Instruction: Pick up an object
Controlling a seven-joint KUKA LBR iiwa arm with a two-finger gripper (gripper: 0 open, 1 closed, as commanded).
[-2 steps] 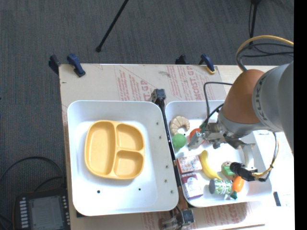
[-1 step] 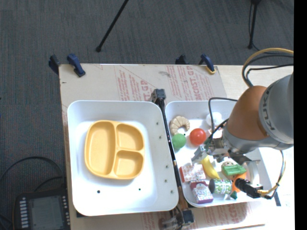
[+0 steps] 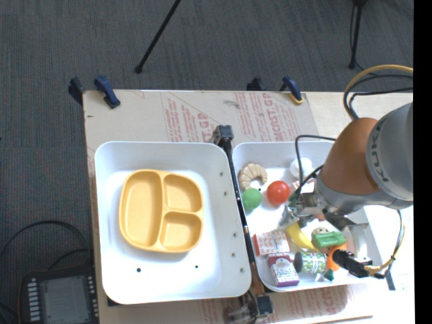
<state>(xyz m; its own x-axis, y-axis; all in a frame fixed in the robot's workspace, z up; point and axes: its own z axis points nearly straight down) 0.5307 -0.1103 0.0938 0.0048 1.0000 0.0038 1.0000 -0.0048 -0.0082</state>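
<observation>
Yellow banana [image 3: 299, 237] just beneath tool [image 3: 302, 214]

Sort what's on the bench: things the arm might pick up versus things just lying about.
For the job:
gripper
red ball
green ball
croissant toy
banana
red carton
green can

Lying about:
yellow divided tray
left bin
blue clamps

Seen from one fixed camera high above the bench [image 3: 196, 113], tilted slightly downward, far enough to take in both white bins [image 3: 108, 181] and dark carpet [image 3: 67, 32] beyond the far edge.
</observation>
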